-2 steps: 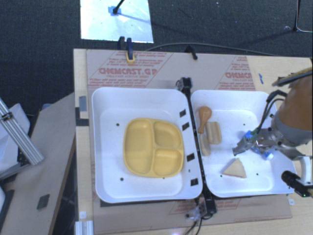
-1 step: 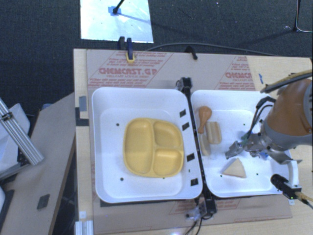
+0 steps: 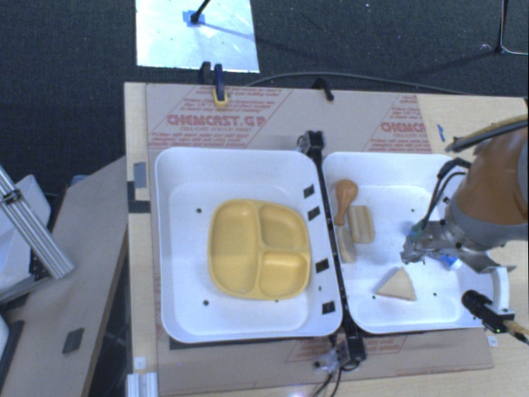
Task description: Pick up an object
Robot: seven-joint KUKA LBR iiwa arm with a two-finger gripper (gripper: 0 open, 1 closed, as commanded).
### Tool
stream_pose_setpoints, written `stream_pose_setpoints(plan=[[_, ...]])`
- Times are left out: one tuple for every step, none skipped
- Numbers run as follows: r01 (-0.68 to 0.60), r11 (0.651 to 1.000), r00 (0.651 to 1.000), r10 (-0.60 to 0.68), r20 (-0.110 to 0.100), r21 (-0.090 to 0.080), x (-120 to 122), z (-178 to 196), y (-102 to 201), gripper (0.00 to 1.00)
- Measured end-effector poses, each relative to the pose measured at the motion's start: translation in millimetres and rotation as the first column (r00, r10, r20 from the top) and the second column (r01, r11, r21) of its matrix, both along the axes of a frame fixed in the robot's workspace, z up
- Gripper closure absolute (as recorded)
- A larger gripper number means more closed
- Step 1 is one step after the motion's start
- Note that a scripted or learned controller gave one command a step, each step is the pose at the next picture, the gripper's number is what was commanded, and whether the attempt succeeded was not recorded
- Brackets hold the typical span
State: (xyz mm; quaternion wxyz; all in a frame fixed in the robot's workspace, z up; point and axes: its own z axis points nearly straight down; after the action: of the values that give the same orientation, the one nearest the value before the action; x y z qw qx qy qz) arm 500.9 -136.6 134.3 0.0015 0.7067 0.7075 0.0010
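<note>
In the right bin point(image 3: 388, 321) lie a tan wedge-shaped piece point(image 3: 397, 285), a pale ridged block point(image 3: 360, 223) and a brown wooden spoon-like piece point(image 3: 343, 197). A small blue thing point(image 3: 450, 262) peeks out beside the wrist. My gripper point(image 3: 416, 251) hangs over the right bin's right half, just above and right of the tan wedge. The orange band and grey wrist cover most of the gripper.
The left bin point(image 3: 178, 222) holds a yellow divided plate point(image 3: 259, 248). A black hinge strip point(image 3: 324, 230) with clips runs between the two bins. The bins rest on a cardboard sheet point(image 3: 248, 110) with red lettering.
</note>
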Motion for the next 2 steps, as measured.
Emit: stream_pose_setpoints(plan=[[-0.002,1.0,1.0,0.002,0.003,-0.001,5.7,44.8,-4.9,1.0],[-0.004,1.0,1.0,0.004,0.004,-0.001,0.6,97.0,1.8,1.0]])
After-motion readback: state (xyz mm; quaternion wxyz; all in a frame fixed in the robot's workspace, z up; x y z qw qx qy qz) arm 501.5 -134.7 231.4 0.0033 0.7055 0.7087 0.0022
